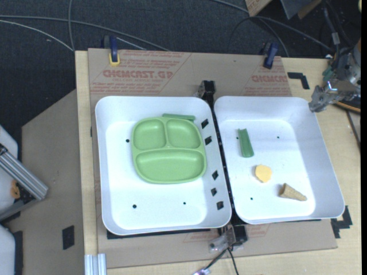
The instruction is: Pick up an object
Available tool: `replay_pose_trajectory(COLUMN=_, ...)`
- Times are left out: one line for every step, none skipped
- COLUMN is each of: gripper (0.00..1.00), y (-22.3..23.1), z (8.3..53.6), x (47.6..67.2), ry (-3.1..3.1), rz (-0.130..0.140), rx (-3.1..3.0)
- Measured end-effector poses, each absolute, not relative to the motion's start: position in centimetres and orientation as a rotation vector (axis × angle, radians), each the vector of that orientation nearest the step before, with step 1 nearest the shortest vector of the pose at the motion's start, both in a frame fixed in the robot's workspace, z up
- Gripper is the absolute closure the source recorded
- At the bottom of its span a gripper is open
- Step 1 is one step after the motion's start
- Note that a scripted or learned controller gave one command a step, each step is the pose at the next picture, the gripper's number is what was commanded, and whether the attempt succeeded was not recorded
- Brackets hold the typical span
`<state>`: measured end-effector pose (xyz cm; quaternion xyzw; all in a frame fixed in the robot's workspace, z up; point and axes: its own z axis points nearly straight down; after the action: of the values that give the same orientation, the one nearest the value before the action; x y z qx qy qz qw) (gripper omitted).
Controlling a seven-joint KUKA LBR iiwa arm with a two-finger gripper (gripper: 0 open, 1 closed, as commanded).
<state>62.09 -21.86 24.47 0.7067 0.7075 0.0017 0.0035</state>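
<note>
The right bin [321, 153] holds three small things. A green stick [245, 142] lies near its middle left, a round yellow piece [263, 173] sits below it, and a tan wedge [292, 193] rests toward the front right. My gripper [320, 100] hangs at the bin's far right corner, over the rim and well away from all three. The grey arm behind it runs off the view's right edge. Nothing shows in the gripper.
The left bin [114, 199] carries a green divided plate [168, 150], and a flat green piece [179, 117] pokes out behind it. Black clips line the seam between the bins. Blue clamps [114, 51] pin the cardboard base at the back.
</note>
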Motion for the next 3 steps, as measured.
replay_pose_trajectory(gripper=1.0, y=-16.3, z=24.4, x=60.7, ry=2.23, rz=0.001, rx=2.218)
replay_pose_trajectory(gripper=1.0, y=-11.7, z=23.7, x=61.0, ry=2.23, rz=0.001, rx=2.218)
replay_pose_trajectory(gripper=1.0, y=-5.5, z=24.2, x=60.8, ry=2.231, rz=0.001, rx=2.217)
